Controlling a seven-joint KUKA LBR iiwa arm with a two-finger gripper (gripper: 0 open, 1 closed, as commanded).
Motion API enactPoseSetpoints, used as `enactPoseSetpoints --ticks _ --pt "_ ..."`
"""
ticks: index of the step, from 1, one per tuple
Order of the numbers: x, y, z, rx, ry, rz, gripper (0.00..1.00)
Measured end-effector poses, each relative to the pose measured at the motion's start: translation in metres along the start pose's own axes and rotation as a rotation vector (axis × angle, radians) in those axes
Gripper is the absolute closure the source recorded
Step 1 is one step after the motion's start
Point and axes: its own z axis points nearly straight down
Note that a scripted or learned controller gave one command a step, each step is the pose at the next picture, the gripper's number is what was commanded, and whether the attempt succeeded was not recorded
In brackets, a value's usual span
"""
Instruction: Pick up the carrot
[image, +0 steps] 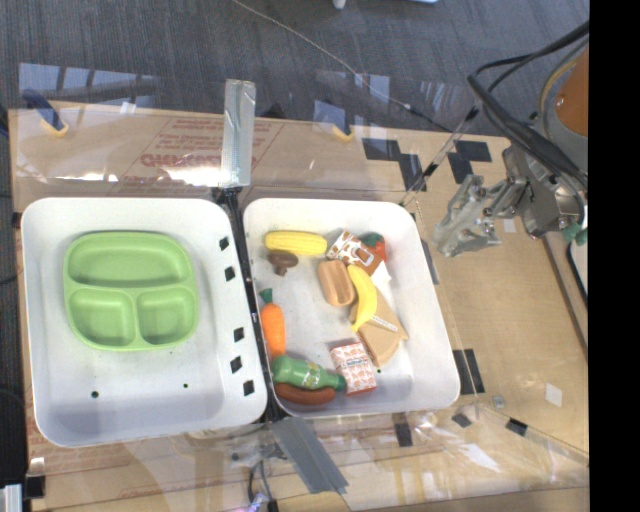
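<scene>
**Carrot wedged at the bin wall, claw well off target**

The carrot (273, 327) lies in the right bin (425, 300), at about nine o'clock of that bin, its length running roughly twelve to six and its side just beside the wall shared with the left bin (40, 300). The claw (462, 222) hangs outside the right bin, off its two o'clock corner and above the counter (520, 330), well apart from the carrot; its fingers look spread and grip nothing.

The main risk, as I judge it, is the wall: a finger coming down on the carrot's nine o'clock side could strike the rim or find no room, and the carrot would squirt away. A second risk is the neighbours. A green piece (305, 374) sits just beside the carrot's six o'clock end, and a small brown piece (282, 262) lies near its twelve o'clock end, so a grasp placed off-centre could close on the wrong thing. The green tray (128, 288) in the left bin poses no obstacle.
</scene>
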Motion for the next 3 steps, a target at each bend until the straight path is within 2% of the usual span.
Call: enactPoseSetpoints --ticks 1,2,3 --pt "-0.054 -0.003 0.027 -0.006 0.012 -0.095 1.0" --pt "-0.109 0.021 0.098 -0.01 0.02 -0.155 1.0" --pt "-0.068 0.038 0.144 -0.008 0.015 -0.238 1.0"
